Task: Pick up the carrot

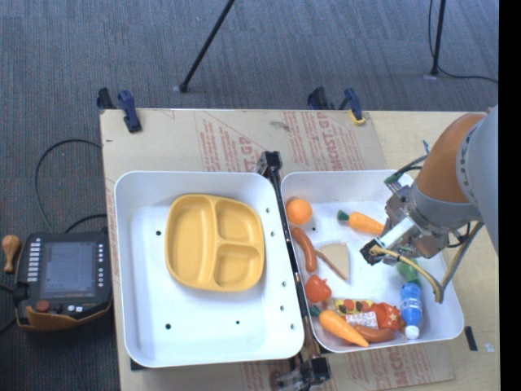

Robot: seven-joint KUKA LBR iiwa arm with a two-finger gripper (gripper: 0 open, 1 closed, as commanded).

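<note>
An orange carrot [364, 222] with a green top lies in the upper middle of the right bin [358, 184], its thick end pointing right. A second carrot [341, 327] lies near that bin's front wall. My gripper [396, 220] hangs over the right side of the same bin, just right of the upper carrot's thick end. The wrist hides what is under it. I see nothing held.
The right bin also holds an orange [299, 211], a sausage [305, 249], a bread wedge [335, 259], a tomato [317, 288], a snack packet [363, 308] and a blue bottle [411, 306]. A yellow divided plate [216, 241] lies in the left bin [138, 300].
</note>
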